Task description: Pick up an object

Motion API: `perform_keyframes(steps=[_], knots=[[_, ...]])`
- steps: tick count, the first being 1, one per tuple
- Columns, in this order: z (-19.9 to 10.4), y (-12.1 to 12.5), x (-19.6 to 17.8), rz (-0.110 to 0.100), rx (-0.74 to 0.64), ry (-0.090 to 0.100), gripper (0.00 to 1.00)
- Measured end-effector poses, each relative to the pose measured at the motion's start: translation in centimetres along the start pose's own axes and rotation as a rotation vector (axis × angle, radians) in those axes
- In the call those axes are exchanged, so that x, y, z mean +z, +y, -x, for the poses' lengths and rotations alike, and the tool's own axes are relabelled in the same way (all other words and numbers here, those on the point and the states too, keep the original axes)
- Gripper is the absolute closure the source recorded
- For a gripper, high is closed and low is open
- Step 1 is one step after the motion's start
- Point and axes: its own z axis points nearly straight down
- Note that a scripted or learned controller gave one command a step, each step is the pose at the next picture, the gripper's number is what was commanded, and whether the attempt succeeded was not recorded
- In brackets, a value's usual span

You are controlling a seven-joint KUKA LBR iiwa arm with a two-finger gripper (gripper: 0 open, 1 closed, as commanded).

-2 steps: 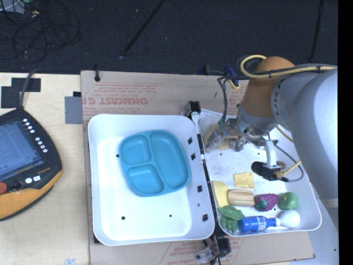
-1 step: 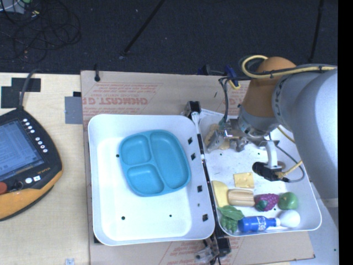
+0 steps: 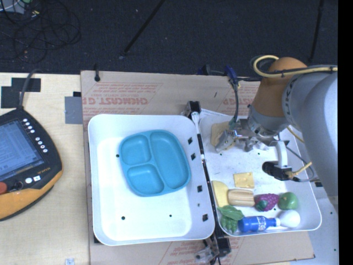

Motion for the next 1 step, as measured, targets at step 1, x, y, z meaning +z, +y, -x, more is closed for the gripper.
perform_keyframes(steps=[1], knots=[[-3.68, 0.0, 0.01, -0.001, -0.003, -0.001, 0.0]])
